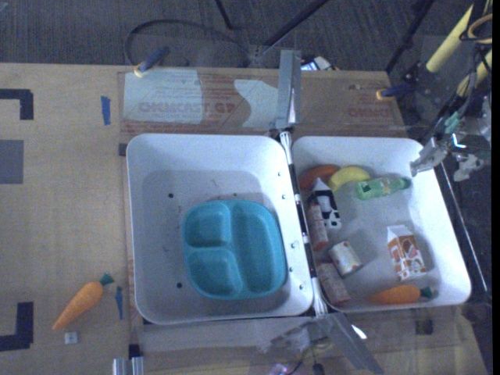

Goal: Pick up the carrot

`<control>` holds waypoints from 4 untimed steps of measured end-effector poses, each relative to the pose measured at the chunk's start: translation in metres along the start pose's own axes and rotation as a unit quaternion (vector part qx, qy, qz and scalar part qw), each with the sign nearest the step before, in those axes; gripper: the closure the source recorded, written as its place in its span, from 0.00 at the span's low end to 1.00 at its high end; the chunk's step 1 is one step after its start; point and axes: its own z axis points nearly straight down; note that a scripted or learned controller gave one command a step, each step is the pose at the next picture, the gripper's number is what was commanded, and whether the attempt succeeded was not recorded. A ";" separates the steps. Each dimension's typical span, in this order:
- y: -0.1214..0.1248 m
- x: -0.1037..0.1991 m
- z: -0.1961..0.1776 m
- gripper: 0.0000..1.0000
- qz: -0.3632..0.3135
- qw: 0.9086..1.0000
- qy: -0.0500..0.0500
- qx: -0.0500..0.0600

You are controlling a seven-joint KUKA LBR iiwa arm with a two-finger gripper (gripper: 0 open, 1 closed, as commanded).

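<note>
An orange carrot with a green stem lies along the front wall of the right bin, stem pointing right. A second carrot lies on the bench outside the bins, at the front left. My gripper hovers over the right bin's far right corner, well behind the carrot in the bin and apart from everything in it.
The right bin also holds a juice carton, a small can, a cow-patterned carton, a green bottle, a yellow fruit and a brown item. The left bin holds a blue divided plate.
</note>
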 end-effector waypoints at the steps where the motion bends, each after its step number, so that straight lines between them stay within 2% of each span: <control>1: -0.054 -0.018 0.063 0.00 -0.090 0.996 0.001 0.002; 2: -0.054 -0.018 0.063 0.00 -0.091 0.996 0.001 0.001; 3: -0.085 -0.029 0.161 0.00 -0.268 0.963 0.003 -0.001; 4: -0.084 -0.032 0.151 1.00 -0.266 0.964 0.000 -0.003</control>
